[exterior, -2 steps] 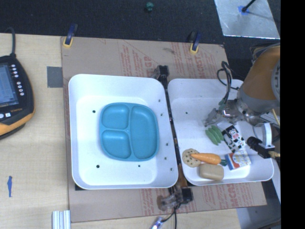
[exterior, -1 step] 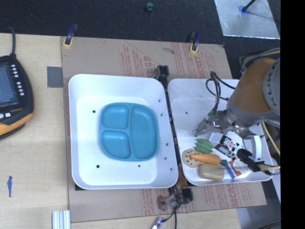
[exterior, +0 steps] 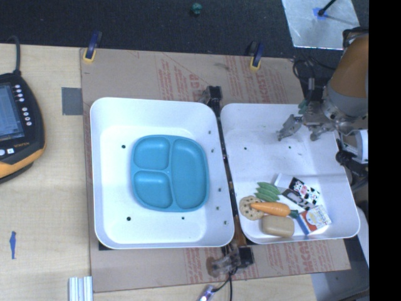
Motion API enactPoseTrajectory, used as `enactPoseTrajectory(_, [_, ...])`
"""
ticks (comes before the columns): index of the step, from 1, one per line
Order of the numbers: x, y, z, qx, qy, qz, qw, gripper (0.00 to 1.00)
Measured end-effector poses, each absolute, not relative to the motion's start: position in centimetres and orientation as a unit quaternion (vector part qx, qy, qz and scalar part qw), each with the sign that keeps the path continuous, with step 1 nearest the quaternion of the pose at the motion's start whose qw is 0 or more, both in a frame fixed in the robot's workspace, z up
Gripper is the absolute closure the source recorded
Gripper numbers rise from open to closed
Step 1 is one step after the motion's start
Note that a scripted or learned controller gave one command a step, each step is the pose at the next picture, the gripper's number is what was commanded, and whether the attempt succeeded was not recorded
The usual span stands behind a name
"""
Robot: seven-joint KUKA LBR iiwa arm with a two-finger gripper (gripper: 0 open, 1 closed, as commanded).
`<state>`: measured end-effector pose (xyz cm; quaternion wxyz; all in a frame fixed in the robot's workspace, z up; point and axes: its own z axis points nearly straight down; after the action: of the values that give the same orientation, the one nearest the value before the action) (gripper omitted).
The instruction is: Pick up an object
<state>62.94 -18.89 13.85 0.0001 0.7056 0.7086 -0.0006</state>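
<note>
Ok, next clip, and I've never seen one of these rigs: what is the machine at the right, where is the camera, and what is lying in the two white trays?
The picture comes from one fixed camera above the bench, looking down at a slant. The machine at the right is a robot arm, grey with an orange band. Its claw hangs over the upper part of the right bin, with nothing between its fingers. The left bin holds a blue divided plate. In the right bin's lower corner lies a small pile: a cookie, a carrot, green beans, a tan block and a black-and-white carton. A handheld controller lies on the bench at far left.
</note>
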Motion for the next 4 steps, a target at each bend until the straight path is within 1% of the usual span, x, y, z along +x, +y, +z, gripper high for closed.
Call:
enactPoseTrajectory(1, [51.9,-20.2,15.5,0.706,0.708,-0.0014,-0.001,0.0])
enactPoseTrajectory(2, [58.0,-9.6,9.1,0.704,0.71,-0.0015,-0.001,0.0])
enactPoseTrajectory(3, [47.9,-17.2,10.0,0.707,0.708,-0.0012,0.0,0.0])
enactPoseTrajectory(4, [54.6,-14.4,9.2,0.705,0.709,-0.0013,-0.001,0.0])
